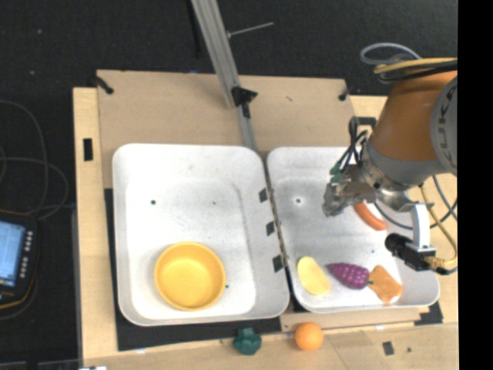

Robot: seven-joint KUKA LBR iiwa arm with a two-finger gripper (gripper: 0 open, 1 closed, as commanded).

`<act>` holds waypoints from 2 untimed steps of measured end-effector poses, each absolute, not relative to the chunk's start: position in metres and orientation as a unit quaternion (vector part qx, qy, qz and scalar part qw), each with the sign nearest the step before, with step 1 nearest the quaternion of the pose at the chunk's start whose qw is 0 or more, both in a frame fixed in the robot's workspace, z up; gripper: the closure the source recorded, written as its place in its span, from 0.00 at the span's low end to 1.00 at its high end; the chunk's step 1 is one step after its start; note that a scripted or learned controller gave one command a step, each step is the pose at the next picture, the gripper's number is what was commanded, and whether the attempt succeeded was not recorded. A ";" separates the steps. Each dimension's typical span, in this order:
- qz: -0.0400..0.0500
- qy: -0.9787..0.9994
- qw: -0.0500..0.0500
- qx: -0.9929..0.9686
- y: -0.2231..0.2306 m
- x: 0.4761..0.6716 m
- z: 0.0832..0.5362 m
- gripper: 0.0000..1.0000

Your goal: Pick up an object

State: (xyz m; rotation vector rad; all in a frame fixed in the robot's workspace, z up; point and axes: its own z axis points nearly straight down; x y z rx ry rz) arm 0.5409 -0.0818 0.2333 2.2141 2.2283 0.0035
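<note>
1. Objects for picking all lie in the right bin (308, 168): an orange carrot-like piece (371, 216) just beside my end effector (337, 200), and along the near wall a pale yellow piece (313, 276), a purple grape-like bunch (348, 274) and an orange chunk (385, 283).

2. I judge the step in hand to be the approach: the end effector is low over the middle of the right bin and I see nothing lifted in it. The task is not yet done.

3. From up here the wrist (412, 133) covers the working end, so I cannot tell how the end effector is set, nor whether it touches the bin floor. It may be brushing the carrot-like piece at its left end, but the view is too poor to be sure.

4. The next move, as I read it, calls for centring on one item, most likely the carrot-like piece since it is nearest, then closing on it and lifting straight up clear of the bin wall.

5. Further out, the left bin (139, 168) holds a yellow bowl (189, 275) near its front edge.

6. On the counter (169, 106), in front of the bins, sit a small orange ball (308, 336) and a dark green object (246, 341).
</note>
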 end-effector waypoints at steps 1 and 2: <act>0.001 0.710 0.000 0.704 -0.022 0.527 0.232 1.00; 0.002 0.710 0.000 0.704 0.038 0.527 0.237 1.00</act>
